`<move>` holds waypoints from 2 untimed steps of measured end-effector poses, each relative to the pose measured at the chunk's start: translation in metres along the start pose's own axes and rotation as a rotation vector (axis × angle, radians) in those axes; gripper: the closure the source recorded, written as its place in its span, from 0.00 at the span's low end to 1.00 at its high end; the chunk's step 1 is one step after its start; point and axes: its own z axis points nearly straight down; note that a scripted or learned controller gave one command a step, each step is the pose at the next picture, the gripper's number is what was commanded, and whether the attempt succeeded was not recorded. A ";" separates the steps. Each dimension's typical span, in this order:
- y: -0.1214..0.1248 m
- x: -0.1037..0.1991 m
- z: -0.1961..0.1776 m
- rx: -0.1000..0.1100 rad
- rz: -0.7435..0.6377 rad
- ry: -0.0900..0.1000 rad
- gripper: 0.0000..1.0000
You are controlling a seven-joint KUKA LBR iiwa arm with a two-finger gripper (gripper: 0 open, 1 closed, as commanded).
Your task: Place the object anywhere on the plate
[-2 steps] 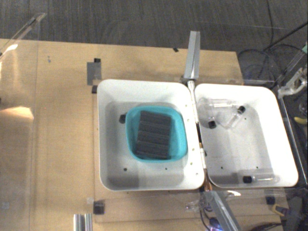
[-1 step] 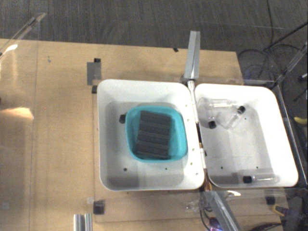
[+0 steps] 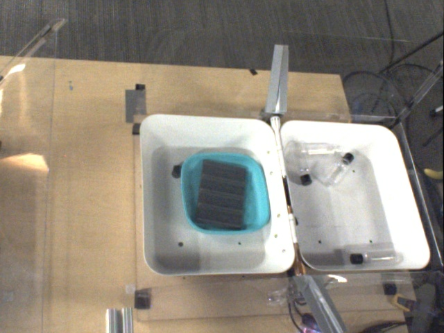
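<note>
Two shallow white bins sit side by side on the tan bench point(image 3: 83, 207), and the left bin point(image 3: 156, 186) holds one teal plate point(image 3: 260, 196), roughly square with rounded corners. One dark grey ridged block point(image 3: 222, 194) lies flat on the plate, about at its centre and inside its rim, with its ridges running across it. One small dark item point(image 3: 177, 171) touches the plate's left edge; what it is cannot be made out. To the right of the plate, the right bin point(image 3: 409, 207) holds clear plastic pieces whose number is hard to count. Three black caps show among them: two point(image 3: 348, 157) point(image 3: 305, 179) level with the plate's far edge and one point(image 3: 356, 259) nearer than the plate. Whether the claw is released or clenched cannot be told.
</note>
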 end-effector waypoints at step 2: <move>0.001 -0.001 0.000 0.000 0.248 -0.001 0.00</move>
